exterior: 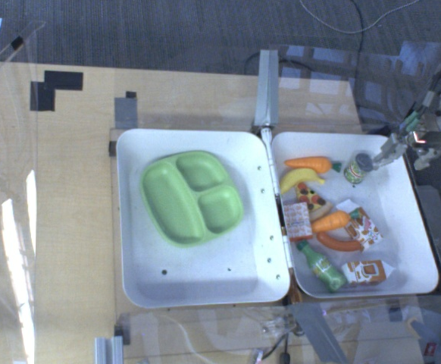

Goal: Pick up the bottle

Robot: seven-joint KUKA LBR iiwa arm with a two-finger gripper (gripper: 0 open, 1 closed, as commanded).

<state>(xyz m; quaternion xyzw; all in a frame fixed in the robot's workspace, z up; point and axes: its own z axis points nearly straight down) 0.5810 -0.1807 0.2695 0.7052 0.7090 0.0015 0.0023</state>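
Right bin (421, 226): toy carrots, a banana (302, 178), a sausage, small cartons and a green bottle (323, 268) lying on its side near the front wall, neck toward the bin divider, loosely scattered among the rest as pick targets. Left bin (129, 226): a green divided plate (193, 197), set apart from the clutter, presumably as a drop place. Gripper (380, 156): low over the right bin's back corner beside a small upright can (354, 170), well apart from the bottle; finger state cannot be told.
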